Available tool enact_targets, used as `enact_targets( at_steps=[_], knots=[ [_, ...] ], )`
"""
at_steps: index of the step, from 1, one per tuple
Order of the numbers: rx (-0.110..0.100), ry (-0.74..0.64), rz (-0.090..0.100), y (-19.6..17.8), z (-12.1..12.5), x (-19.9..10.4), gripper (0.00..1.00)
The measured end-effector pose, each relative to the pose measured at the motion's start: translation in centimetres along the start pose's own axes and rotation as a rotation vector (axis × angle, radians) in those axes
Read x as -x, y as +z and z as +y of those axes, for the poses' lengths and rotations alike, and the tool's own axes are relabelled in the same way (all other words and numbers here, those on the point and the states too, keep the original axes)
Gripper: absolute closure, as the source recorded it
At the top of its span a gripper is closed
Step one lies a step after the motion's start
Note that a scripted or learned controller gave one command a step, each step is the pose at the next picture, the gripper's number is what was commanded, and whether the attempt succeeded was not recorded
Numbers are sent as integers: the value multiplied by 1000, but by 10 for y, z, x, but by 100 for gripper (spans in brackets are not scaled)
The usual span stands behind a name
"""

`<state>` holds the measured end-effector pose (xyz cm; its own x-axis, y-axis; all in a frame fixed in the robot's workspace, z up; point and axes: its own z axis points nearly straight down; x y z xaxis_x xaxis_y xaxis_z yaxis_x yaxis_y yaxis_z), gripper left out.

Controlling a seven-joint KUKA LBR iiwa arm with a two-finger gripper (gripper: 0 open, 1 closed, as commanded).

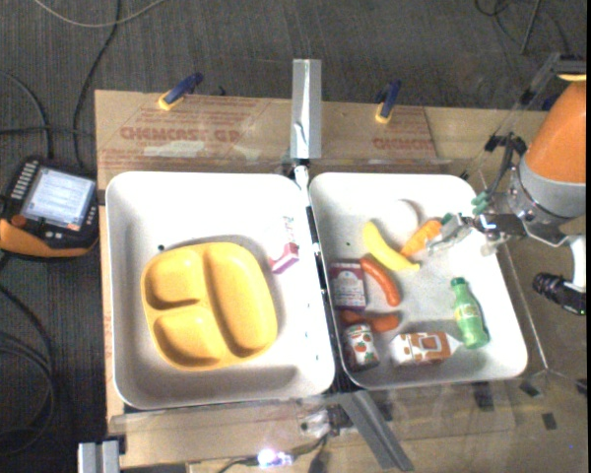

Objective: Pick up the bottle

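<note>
Camera view: the gripper (460,227) is seen over the right bin (492,190), beside the carrot (423,235); its state cannot be told. Nearer lies the green bottle (469,312), judged light, stiff, slippery, best grasped mid-body.

A robotics lab: two white bins (128,294) sit on a cardboard-covered bench (207,131) held by clamps (180,90), a teach pendant (44,208) and loose cables (89,28) lie on grey carpet, beside the KUKA arm (557,161).
</note>
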<state>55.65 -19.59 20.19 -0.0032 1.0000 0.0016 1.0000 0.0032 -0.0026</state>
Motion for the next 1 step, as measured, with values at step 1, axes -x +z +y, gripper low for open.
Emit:
enact_targets(
  at_steps=[1],
  knots=[
    [0, 0, -2, 32, -59, 27, 0]
  ],
)
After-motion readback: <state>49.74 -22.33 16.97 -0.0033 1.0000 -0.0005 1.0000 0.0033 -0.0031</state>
